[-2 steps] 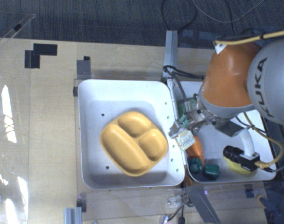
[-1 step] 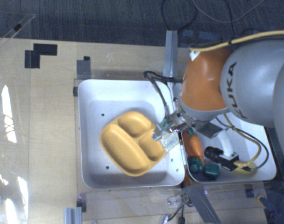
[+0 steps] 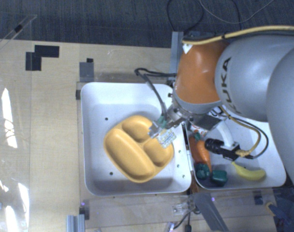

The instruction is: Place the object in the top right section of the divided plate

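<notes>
A: What is seen nearest, at the front of the table?

B: In the right bin (image 3: 277, 178), a green item (image 3: 212, 175), a banana (image 3: 248, 172) and a carrot (image 3: 201, 152) are seen lying close together. In the left bin (image 3: 96, 129), a yellow plate (image 3: 132, 151) is set at a slant.

A: And where is the object?

B: A small pale object (image 3: 167, 137) is seen at the plate's upper right, just under the gripper (image 3: 162, 125). It appears to lie near the ridge between two sections. Whether it is touched by the gripper, or already rests on the plate, cannot be told.

A: Is the gripper spread or pressed together?

B: That cannot be told, since the tip is small and partly blurred. Behind it, the view is taken up by the orange band and grey body of the arm (image 3: 253, 76).

A: What could go wrong from here?

B: If the object is let go over the ridge, it may be tipped into the wrong section or left perched on the rim. Being light and pale, it might also be dragged along when the gripper is lifted, should it be stuck there. The plate itself could be nudged across the bin if the gripper is brought lower, because the plate is not fixed. The cable (image 3: 154, 88) hanging by the wrist might be caught on the bin's edge.
</notes>
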Available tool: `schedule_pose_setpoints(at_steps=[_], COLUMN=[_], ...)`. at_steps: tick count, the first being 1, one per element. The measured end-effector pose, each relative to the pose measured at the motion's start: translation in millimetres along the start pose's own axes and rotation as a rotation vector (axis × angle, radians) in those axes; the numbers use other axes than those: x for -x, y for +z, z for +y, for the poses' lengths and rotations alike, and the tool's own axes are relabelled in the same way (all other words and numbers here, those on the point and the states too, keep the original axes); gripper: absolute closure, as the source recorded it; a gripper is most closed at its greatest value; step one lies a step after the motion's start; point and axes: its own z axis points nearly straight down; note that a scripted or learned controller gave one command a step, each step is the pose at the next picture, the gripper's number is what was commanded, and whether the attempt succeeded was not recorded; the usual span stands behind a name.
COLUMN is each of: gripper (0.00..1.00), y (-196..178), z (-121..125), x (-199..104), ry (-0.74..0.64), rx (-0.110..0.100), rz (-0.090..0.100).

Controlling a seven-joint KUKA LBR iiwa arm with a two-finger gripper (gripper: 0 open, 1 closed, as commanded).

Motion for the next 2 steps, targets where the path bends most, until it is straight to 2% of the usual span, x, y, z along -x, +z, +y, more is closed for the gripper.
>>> schedule_pose_setpoints(at_steps=[1, 2], gripper=[1.00, 1.00], y=[4.5, -43.1], z=[24.1, -23.9], x=[0.8, 35.1], ry=[-0.016, 0.018], rx=[0.000, 0.001], rz=[0.000, -0.001])
